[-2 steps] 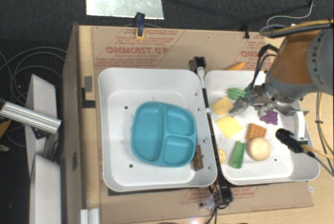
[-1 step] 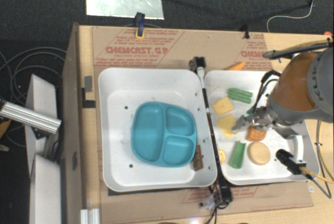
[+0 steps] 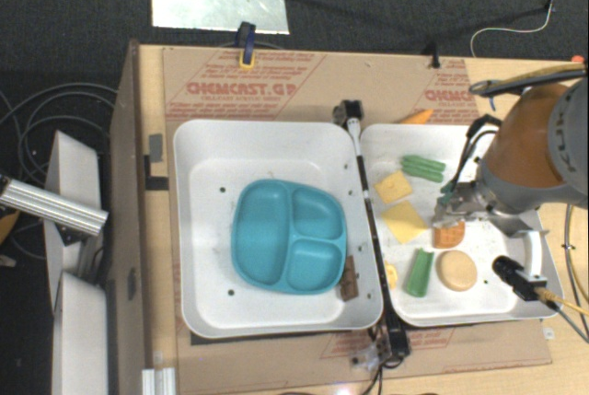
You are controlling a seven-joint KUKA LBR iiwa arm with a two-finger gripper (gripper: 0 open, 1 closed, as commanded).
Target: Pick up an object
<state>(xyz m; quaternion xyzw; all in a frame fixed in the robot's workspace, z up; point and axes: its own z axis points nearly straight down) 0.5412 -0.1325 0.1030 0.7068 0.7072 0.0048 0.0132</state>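
The jaws [image 3: 448,220] hang low in the right bin [image 3: 479,315], right over an orange block [image 3: 449,237]. The block sits just below them, next to a tan round piece [image 3: 456,271]. I cannot tell if the jaws are spread or pressed together.

Board under the left bin: I read red print "CHEMCAST. GP" on the brown cardboard sheet [image 3: 241,89], upside-up, above the bin's far rim.
Board under the right bin: the same red print repeats at the far right, partly cut off; I make out only "CHEMCAS".
Smaller red lines around both: too small for me to read.
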